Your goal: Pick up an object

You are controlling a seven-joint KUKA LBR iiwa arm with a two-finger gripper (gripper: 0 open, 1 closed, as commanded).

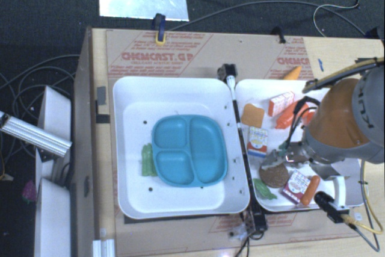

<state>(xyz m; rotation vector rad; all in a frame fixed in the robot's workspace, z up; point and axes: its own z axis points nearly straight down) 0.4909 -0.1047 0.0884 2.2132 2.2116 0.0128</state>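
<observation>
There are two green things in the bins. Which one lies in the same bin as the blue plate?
The long green piece beside the blue plate, on its left in the left bin. The other green piece lies in the right bin, below the brown disc.

One fixed camera looks down at a slant from above on both white bins (180,90), fairly near the bench (198,51).
</observation>
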